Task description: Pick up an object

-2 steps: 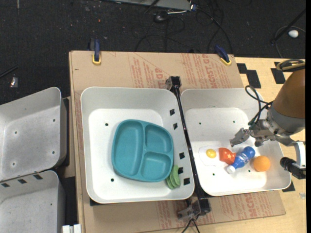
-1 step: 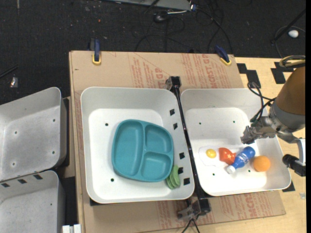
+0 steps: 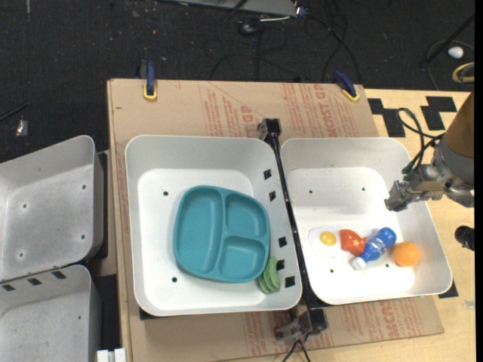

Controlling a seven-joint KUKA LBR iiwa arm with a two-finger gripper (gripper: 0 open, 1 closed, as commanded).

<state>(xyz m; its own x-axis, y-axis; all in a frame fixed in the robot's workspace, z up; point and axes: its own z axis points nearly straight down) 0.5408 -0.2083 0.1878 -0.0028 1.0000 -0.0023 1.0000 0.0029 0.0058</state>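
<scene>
Nearest you, along the front of the right bin (image 3: 355, 164), sits a small cluster: an orange ball (image 3: 407, 254), a blue bottle (image 3: 375, 246) lying on its side, a red piece (image 3: 351, 240) touching it and a yellow-centred white piece (image 3: 326, 238). All of them look light, hard and smooth, so I'd judge the bottle your best hold, taken across its narrow body, since the ball may roll away. Your gripper (image 3: 398, 198) hovers over the bin's right wall, above the cluster with nothing visibly held, though you cannot tell how its jaws stand; the left bin (image 3: 151, 164) holds a teal divided plate (image 3: 222, 234) and a green item (image 3: 269, 276).
</scene>
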